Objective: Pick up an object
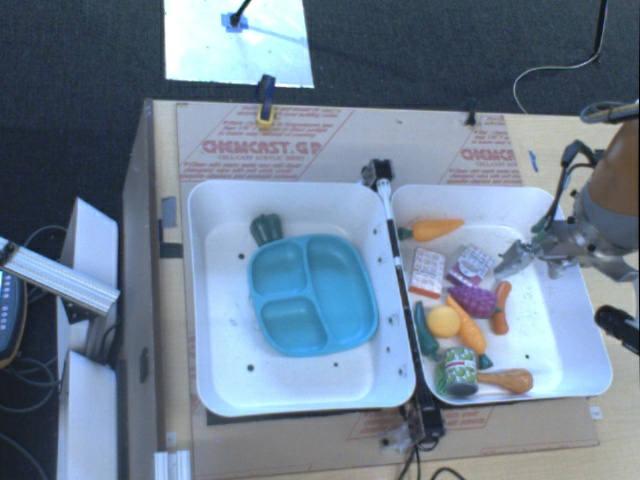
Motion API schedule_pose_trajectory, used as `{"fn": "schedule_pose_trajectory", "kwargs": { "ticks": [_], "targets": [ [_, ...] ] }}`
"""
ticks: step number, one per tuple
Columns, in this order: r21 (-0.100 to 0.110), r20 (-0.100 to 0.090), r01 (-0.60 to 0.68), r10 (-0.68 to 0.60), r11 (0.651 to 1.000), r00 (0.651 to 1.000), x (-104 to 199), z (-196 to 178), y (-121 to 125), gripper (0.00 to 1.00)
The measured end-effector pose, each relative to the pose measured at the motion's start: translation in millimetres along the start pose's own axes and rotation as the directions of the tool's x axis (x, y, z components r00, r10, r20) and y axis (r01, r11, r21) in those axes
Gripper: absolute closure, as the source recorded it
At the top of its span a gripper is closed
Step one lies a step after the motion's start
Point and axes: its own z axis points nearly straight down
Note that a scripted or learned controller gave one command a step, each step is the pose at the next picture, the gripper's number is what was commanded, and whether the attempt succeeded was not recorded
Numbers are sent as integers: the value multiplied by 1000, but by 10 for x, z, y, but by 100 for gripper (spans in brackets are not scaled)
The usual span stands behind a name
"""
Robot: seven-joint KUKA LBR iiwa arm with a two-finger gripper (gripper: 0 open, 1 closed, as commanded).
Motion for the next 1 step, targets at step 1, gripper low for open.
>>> {"fn": "schedule_pose_trajectory", "kwargs": {
  "ticks": [1],
  "targets": [
    [4, -1, -2, 2, 1000, 1000, 89, 1047, -96, 0]
  ]
}}
